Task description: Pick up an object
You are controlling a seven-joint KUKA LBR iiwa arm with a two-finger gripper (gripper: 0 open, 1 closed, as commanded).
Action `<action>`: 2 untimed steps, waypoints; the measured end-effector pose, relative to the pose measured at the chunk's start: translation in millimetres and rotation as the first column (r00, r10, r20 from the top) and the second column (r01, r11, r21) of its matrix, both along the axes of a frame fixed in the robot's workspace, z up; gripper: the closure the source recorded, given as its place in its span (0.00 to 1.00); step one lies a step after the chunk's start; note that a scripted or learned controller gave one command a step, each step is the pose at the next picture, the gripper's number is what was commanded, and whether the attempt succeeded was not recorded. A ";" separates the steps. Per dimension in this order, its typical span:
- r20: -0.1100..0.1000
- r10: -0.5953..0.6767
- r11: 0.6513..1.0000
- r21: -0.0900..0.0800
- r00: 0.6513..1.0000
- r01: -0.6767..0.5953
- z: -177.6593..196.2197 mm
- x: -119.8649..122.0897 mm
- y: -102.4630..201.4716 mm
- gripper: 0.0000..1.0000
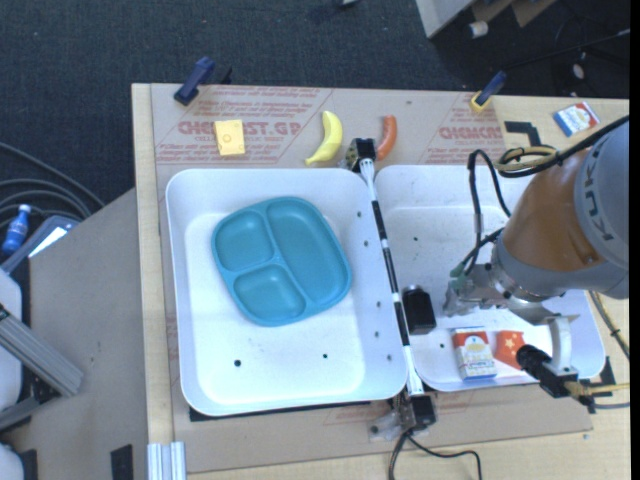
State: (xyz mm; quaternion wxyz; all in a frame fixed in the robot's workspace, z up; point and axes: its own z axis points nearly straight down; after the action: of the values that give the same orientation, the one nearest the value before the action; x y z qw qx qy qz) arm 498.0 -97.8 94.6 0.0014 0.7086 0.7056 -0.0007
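A dark carpeted floor surrounds the desk [150,268], which carries two shallow white bins side by side. The left bin [200,368] holds a blue divided plate [280,258]. In the right bin [430,208], near its front edge, lie a small carton [474,355] and, just beside it, a red packet [510,346]. The arm [570,228] hangs over this bin, and its pincer [470,293] sits low, just behind the carton; whether it is open or closed I cannot tell. The carton looks light and stiff, with flat sides that should suit a grip across its narrow width. The packet looks thin and harder to catch. The front wall is close, so there is little room there; the back of the bin lies open.
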 end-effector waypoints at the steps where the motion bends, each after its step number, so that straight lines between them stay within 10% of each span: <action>1: 0.001 0.000 1.000 0.000 1.000 0.000 9.6 0.1 0.4 1.00; 2: 0.001 0.000 1.000 0.000 1.000 0.000 19.2 0.2 0.6 1.00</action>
State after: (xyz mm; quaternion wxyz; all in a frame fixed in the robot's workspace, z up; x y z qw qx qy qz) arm 498.2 -97.3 113.8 0.0016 0.7087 0.7055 -0.0003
